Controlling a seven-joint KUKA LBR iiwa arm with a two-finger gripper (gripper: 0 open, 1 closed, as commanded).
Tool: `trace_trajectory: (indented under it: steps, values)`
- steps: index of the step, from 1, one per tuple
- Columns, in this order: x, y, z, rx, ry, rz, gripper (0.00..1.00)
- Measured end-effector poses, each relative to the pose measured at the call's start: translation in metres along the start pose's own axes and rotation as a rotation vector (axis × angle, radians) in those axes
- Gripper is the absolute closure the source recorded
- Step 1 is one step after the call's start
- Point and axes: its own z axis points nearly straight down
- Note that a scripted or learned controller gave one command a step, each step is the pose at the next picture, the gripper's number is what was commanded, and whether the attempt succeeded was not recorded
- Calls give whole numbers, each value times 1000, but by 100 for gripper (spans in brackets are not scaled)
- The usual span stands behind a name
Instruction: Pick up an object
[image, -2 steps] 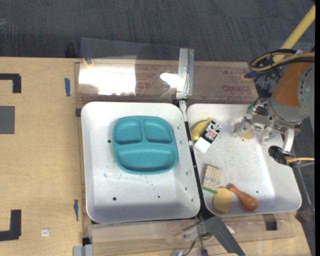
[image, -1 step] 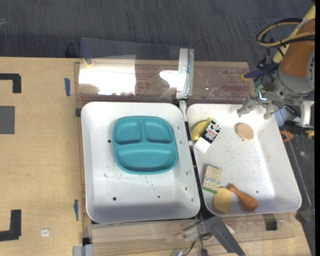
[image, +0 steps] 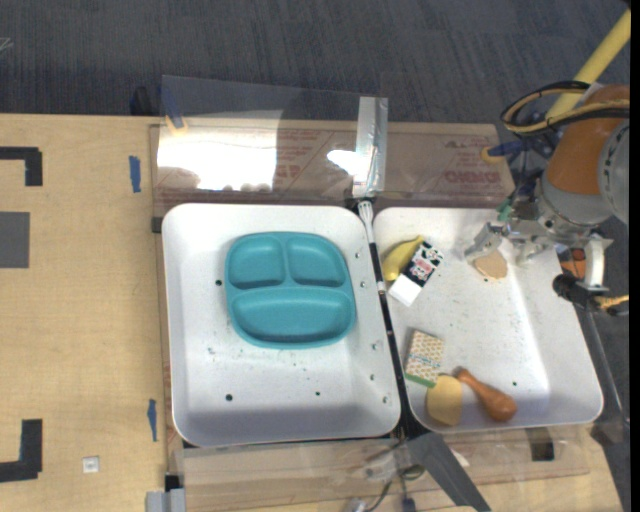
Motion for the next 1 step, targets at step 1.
trace_trajectory:
  steps: [1]
  values:
    - [-3,-1,9,5,9,-76,0]
